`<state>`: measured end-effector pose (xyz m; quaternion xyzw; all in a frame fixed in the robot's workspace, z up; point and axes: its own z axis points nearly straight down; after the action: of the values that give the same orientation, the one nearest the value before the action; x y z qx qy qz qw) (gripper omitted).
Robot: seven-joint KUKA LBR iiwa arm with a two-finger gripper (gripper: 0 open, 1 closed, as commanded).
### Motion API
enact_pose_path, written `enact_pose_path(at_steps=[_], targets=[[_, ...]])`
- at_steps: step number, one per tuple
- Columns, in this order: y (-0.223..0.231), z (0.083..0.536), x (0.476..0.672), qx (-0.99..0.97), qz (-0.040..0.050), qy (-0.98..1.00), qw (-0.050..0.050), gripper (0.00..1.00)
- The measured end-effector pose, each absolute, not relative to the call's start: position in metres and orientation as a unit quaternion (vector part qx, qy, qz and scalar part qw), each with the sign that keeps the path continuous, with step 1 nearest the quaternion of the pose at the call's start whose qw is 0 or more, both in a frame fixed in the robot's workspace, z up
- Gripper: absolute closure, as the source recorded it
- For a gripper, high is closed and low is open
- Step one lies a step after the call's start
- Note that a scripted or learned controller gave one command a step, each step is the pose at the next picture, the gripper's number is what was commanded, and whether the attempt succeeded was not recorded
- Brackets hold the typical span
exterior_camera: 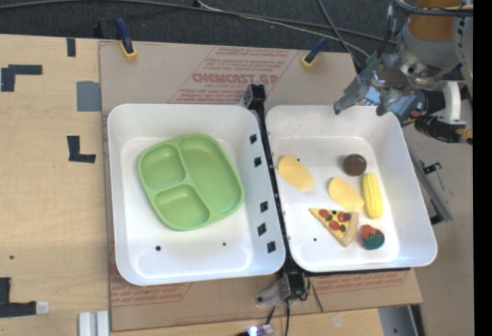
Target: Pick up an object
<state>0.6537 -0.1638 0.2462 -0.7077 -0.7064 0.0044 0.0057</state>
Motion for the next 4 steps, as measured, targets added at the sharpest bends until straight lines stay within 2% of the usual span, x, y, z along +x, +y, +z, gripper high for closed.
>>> enact_pose_path(at_steps=[1, 3, 4], targets=[[-0.163, 0.255, 0.656, -0.707, 0.0004, -0.708, 0.000, 0.00], [-0.174, 0.147, 0.661, -0.707, 0.0023, -0.708, 0.001, 0.00], [-0.171, 0.093, 0.649, -0.706, 0.0023, -0.708, 0.002, 0.00]])
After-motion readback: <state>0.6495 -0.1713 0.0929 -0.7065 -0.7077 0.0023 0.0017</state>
